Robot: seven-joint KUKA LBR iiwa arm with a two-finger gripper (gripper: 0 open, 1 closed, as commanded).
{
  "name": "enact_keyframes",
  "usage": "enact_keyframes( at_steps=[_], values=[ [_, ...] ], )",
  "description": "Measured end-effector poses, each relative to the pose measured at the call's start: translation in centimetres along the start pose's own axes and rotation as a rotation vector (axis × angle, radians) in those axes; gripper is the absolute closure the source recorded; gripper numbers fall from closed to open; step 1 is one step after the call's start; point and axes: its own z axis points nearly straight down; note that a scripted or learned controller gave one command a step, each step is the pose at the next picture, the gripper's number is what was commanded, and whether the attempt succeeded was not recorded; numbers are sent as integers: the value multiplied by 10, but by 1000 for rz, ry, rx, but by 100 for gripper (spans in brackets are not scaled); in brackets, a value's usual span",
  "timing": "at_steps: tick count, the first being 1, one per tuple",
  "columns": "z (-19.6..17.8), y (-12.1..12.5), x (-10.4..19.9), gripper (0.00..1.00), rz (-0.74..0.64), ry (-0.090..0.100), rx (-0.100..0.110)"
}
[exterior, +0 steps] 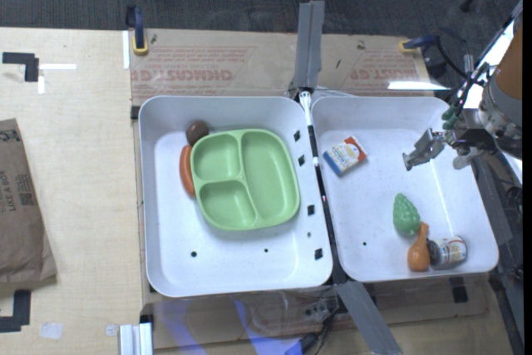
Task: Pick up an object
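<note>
My gripper [438, 157] hangs over the upper right part of the right bin [374, 262], open, with nothing between its fingers. A small blue, white and orange carton [345, 155] lies to its left in the same bin. Below the gripper are a green bumpy object [406, 214], an orange gourd-shaped object [418, 248] and a small jar [450, 251] lying on its side at the bin's lower right. The gripper touches none of them.
The left bin [166, 262] holds a green divided plate [246, 178], with a brown round object [197, 131] and an orange carrot-like object [186, 169] at the plate's left edge. A brown paper bag [21, 204] lies on the bench at far left.
</note>
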Motion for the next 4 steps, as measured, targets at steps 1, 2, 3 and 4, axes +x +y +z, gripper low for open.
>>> enact_keyframes(
  at_steps=[1, 2, 3, 4],
  values=[
    [99, -24, -27, 0, 30, 1, 0],
    [199, -19, -27, 0, 84, 1, -2],
    [191, -20, -28, 100, 87, 1, 1],
    [99, 44, 47, 100, 139, 0, -1]
  ],
)
